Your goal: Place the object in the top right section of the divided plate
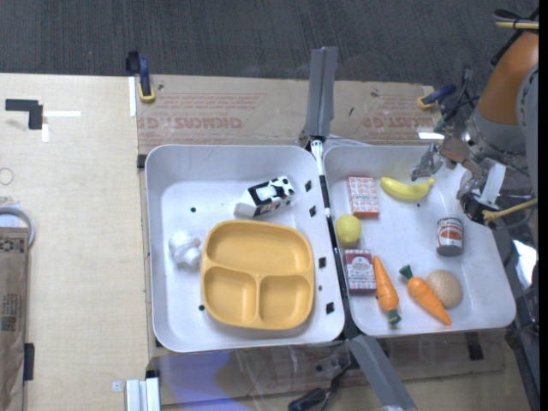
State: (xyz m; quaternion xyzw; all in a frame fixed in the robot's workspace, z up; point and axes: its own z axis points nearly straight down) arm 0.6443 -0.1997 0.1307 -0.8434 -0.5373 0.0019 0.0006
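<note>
Left bin (163, 255) holds the yellow divided plate (257, 274), my landmark. Plate is three-section: one wide section along its far side, two smaller ones along the near side. Nothing lies in any section.

Right bin (505, 315), right of the plate, holds the pick candidates. Task doesn't say which object; judging by where I am, it's the banana (405, 187), well right of the plate and farther back.

My gripper (425, 166) sits at the banana's far-right end, just above or touching it. Can't tell how wide my fingers are, and I see nothing clamped between them. So I judge this as the pick step, not yet done.

Next move calls for: close on the banana, confirm hold, lift clear of the bin wall, travel left across the divider (324, 187) between the bins, set down over the plate's far right area.

Other items, biggest first:
- toy cow (271, 195), just behind the plate's far edge
- two carrots (426, 298) (385, 289), right of plate
- brown bun-like lump (443, 288), far right
- two small red boxes (363, 196) (357, 271), right of plate
- white crumpled thing (183, 248), just left of plate
- small can (449, 235), right of plate
- lemon (348, 229), just right of plate

Obstacles, as I judge it: the lemon and the farther red box lie along the transfer path, and the cow crowds the plate's far edge.
</note>
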